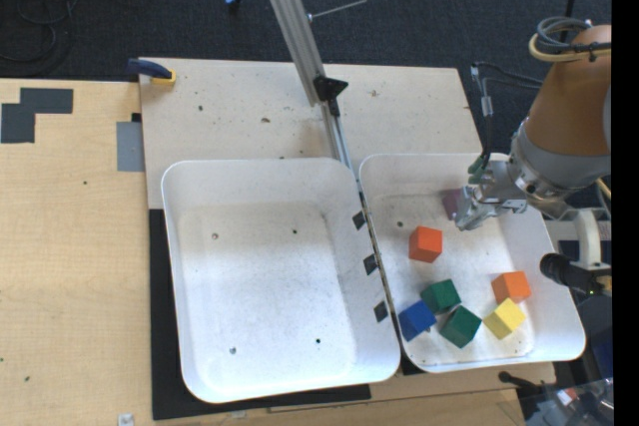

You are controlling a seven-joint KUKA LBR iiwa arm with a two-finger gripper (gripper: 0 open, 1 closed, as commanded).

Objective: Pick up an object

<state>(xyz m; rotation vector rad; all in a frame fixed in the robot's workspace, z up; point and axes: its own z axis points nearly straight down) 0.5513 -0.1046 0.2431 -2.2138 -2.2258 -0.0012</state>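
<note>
Hovering near right bin's [559, 244] far edge, gripper [477, 207], grip state unclear, beside purple block [452, 203].

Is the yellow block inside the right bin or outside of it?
Inside. The yellow block lies on the floor of the right bin, near its front right corner, beside an orange block.

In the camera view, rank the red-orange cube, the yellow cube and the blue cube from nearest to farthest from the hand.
Measured from the hand over the right bin's upper part:
1. Red-orange cube: just below and left of it, mid-bin.
2. Yellow cube: near the bin's lower right corner.
3. Blue cube: lower left, beside the wall between the bins.
Yellow and blue are fairly close; yellow looks slightly nearer.
</note>
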